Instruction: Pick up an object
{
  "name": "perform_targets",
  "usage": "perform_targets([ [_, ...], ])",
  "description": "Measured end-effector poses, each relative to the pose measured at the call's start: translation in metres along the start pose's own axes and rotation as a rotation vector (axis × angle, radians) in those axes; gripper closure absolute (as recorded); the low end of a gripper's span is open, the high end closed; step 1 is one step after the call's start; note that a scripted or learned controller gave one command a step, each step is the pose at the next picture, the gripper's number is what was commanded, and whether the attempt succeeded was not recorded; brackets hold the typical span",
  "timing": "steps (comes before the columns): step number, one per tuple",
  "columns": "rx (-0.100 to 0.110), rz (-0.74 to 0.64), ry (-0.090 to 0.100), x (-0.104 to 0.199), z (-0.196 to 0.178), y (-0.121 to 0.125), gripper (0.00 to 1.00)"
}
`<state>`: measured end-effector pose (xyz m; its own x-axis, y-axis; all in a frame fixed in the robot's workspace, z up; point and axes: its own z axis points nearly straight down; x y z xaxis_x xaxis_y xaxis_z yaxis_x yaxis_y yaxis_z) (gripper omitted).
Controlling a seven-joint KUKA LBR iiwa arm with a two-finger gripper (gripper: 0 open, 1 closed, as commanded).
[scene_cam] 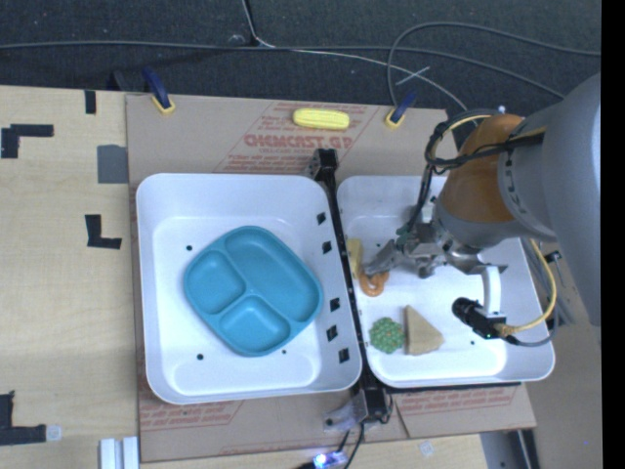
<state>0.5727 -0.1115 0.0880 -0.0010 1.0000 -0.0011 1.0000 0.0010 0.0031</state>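
Note:
The right bin (508,360) holds several small items. An orange ring-shaped piece (372,282) lies by its left wall, with a pale yellow piece (354,254) just above it. A green round object (387,334) and a tan wedge (424,332) sit near the front. My gripper (381,260) reaches in from the right and hangs low over the bin's left part, its tip right beside the orange piece. I cannot tell whether it touches it.
A blue divided plate (252,288) lies in the left bin (166,203). A yellow object (320,118) rests on the cardboard behind the bins. The arm's grey body (488,198) and its cables cover the right bin's back half.

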Motion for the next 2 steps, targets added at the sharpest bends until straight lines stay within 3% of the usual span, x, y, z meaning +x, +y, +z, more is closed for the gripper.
perform_targets([
  [1, -0.006, -0.002, 0.006, 0.004, -0.012, 0.003, 1.00],
  [2, 0.001, 0.000, 0.001, 0.004, -0.057, -0.004, 1.00],
])
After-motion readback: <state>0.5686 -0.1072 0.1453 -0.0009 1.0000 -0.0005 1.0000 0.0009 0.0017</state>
